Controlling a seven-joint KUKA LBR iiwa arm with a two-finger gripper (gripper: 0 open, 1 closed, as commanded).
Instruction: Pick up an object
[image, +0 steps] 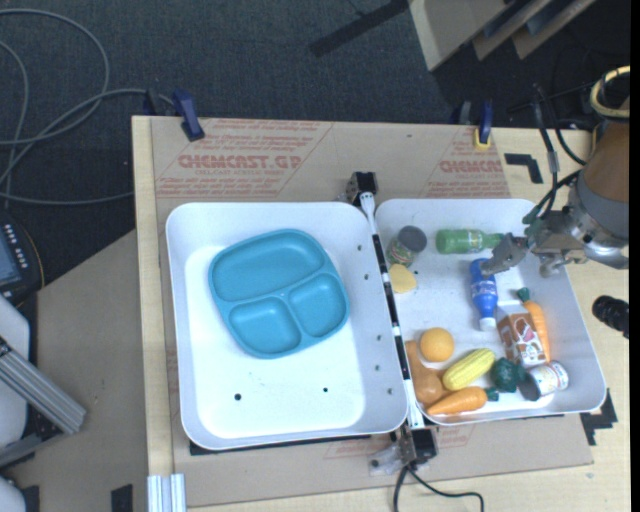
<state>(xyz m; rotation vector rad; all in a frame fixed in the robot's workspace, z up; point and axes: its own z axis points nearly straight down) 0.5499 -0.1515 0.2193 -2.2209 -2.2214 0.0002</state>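
The right bin (585, 345) holds many small items. A blue bottle (484, 293) lies near its middle, and a green bottle (462, 240) lies along its far side. My gripper (503, 256) hangs over the bin's upper right part, just above the top end of the blue bottle and to the right of the green one. Nothing shows held in it. Lower down lie an orange ball (436, 344), a yellow corn cob (468, 367), a carrot (457, 402) and a brown packet (522, 338).
The left bin (200, 380) holds a blue divided plate (278, 290). A grey round can (410, 240) and a pale yellow piece (402, 280) sit by the right bin's left wall. A small tin (549, 378) and a dark green toy (506, 375) lie at its lower right.
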